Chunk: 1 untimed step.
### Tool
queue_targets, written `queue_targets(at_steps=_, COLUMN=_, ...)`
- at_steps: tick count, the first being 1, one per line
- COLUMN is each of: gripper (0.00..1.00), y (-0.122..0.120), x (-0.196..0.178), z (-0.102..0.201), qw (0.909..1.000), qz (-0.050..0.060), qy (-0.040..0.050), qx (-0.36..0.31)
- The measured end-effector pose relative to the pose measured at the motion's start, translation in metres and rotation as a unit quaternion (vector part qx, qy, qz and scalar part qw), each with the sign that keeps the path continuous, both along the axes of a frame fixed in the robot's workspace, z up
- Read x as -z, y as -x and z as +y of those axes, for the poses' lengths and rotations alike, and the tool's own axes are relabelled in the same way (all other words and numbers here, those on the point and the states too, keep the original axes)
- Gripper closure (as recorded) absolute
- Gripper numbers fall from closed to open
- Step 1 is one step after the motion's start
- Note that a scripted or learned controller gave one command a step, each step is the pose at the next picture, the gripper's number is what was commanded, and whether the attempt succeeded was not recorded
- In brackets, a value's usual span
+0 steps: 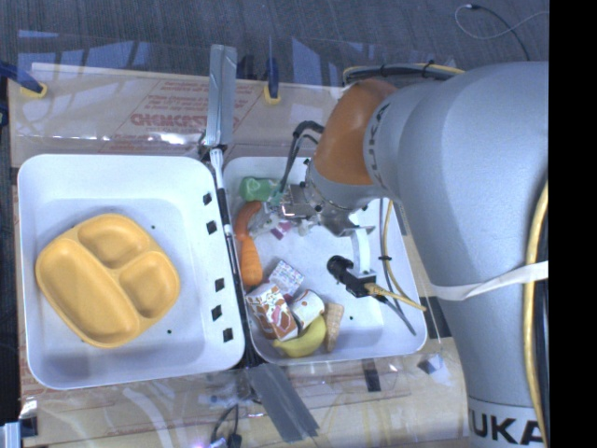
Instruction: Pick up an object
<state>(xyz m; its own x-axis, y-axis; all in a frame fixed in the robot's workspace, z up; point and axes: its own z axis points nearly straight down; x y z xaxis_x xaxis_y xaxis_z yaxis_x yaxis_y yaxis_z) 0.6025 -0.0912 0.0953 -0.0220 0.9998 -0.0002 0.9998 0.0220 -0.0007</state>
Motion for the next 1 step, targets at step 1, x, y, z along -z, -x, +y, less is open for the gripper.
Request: queue_targets(at_steps=1, gripper=0.0, y=-0.0502, x=0.0066, z=-0.002, qw=0.9993, qz=0.009, qy=0.0003, qx=0.036)
